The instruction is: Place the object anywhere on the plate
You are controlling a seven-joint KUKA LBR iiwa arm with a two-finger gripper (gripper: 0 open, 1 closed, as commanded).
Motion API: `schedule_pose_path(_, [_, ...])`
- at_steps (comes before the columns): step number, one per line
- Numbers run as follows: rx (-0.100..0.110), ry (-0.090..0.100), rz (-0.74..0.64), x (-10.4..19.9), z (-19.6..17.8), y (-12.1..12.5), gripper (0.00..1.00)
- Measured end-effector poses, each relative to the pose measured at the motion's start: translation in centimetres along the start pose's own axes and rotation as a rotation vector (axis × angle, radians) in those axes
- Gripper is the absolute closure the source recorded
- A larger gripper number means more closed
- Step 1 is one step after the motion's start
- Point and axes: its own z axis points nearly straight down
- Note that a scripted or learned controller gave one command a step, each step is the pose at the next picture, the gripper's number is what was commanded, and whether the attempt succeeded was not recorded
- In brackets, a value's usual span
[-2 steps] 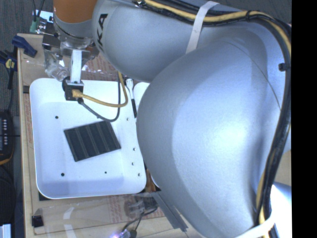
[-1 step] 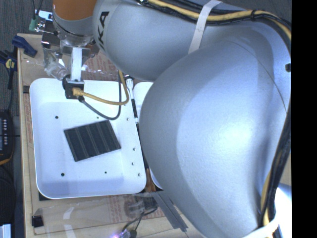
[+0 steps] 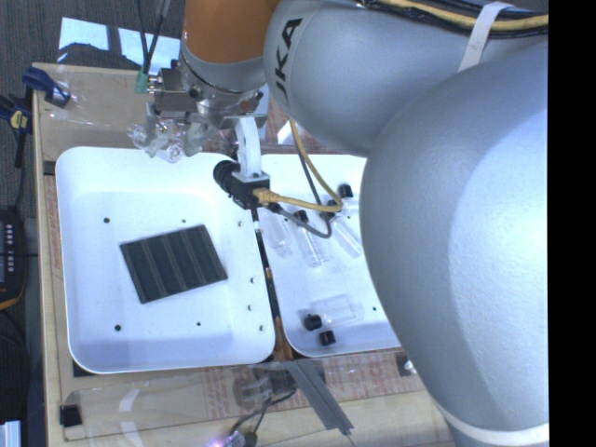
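Hand (image 3: 168, 142) at upper left, above the left bin's (image 3: 84, 343) far rim, finger state unreadable; dark ribbed plate (image 3: 174, 264) flat mid-left bin; clear plastic objects (image 3: 321, 240) in right bin (image 3: 307, 347).

Glossy white plastic bins (image 3: 84, 250); matt ribbed plate (image 3: 174, 263).

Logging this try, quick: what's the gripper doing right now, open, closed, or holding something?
Gripper: cannot be told. It sits over the far edge of the left bin, away from the dark ridged plate.
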Motion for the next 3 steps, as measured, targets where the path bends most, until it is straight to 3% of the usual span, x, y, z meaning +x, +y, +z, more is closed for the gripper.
schedule_pose_path(1, [-0.004,0.001,-0.198,4.7,-1.0,2.9,1.00])
schedule_pose_path(2, [-0.003,0.000,-0.385,-0.3,-5.7,-5.0,1.00])
schedule_pose_path(3, [-0.008,0.000,-0.471,3.2,-13.5,-10.8,1.00])
